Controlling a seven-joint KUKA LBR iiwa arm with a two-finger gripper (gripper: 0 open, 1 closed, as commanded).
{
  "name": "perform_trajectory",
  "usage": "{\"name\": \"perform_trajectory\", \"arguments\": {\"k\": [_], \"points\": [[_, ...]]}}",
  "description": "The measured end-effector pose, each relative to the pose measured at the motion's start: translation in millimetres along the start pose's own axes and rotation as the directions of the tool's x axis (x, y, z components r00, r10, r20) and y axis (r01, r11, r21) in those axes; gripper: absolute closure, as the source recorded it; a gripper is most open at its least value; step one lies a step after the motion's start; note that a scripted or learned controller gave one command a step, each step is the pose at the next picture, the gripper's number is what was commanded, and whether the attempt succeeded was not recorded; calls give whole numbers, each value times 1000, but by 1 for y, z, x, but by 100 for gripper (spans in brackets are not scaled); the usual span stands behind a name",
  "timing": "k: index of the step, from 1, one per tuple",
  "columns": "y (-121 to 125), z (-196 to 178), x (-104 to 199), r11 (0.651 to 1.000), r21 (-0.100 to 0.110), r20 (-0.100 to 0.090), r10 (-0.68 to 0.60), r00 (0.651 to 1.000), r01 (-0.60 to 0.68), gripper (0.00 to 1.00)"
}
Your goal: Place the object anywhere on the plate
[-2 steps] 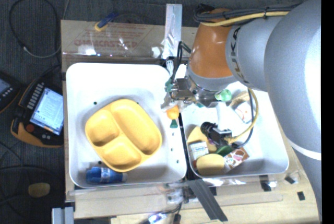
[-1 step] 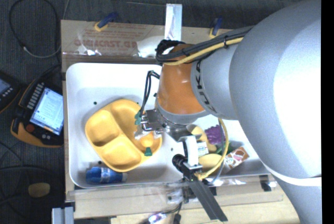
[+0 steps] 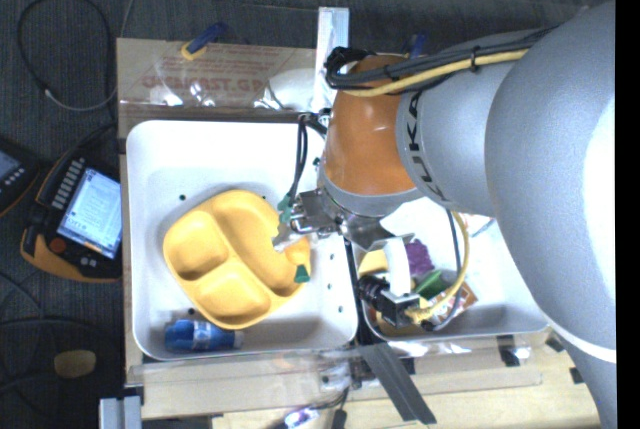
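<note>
White left bin [image 3: 150, 167], yellow plate [image 3: 225, 257] beside jaws [image 3: 292, 235], grip state unclear

Two bins sit side by side on the counter. In the left bin [image 3: 150, 167] a plate [image 3: 225, 257] lies mid-bin, with a bottle [image 3: 200, 335] in front of it at the near wall. The right bin [image 3: 500, 317] holds a pile of items [image 3: 415, 287]. The arm [image 3: 470, 137] reaches over from the right, and the end effector [image 3: 300, 222] is at the plate's right edge.
</note>
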State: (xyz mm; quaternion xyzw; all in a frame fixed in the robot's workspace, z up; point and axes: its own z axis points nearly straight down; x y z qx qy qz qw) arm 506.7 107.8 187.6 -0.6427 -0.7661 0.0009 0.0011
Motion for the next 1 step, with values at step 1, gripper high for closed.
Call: {"name": "perform_trajectory", "arguments": {"k": [1], "points": [[0,0,0,1000,0,0,0,1000,0,0]]}}
